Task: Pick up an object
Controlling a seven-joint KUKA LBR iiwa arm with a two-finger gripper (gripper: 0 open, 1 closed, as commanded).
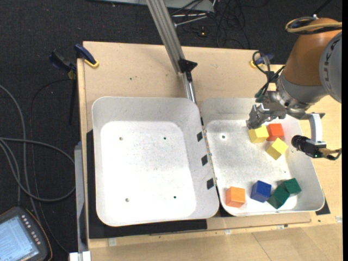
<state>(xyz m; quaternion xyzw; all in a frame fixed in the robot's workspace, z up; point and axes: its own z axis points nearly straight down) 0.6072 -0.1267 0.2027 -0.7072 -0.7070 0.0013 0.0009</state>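
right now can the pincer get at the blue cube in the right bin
Probably yes. The blue cube sits uncovered near the bin's front, with open bin floor between it and the pincer, which hovers by the yellow cube. A green cube beside it leaves that side tight.

A robotics lab, by the look of it — a plywood bench (pixel 228 243) on dark carpet, clamped at its far corners with blue-and-yellow clamps (pixel 84 56). Two white bins (pixel 106 107) sit side by side on it, the right one holding coloured blocks (pixel 261 191). An industrial arm (pixel 312 64) reaches in from the right. Loose cables (pixel 22 162) trail over the floor, a metal pole (pixel 166 26) slants up from the bench — and a teach pendant (pixel 19 238) lies at the lower left.
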